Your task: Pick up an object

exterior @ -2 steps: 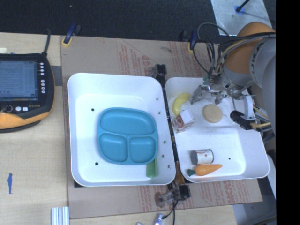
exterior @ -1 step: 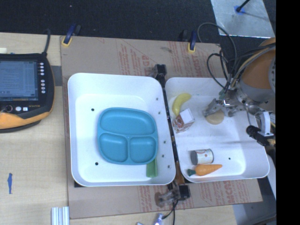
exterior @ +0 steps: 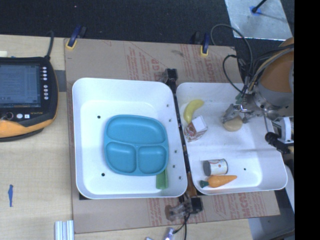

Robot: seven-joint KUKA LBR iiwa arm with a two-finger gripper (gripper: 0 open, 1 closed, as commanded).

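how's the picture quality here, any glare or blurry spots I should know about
Camera view: even overhead light, white bins slightly washed out; soft shadows beside the blue tray; the hand over the beige lump looks soft and small, detail hard to read; the carrot reads sharp.

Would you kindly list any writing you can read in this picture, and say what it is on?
No text can be read here.
Cardboard sheet: red printing, too faint to read.
Handheld screen: lines of text, too small.
Small packet: label blurred.
Can: label blurred.
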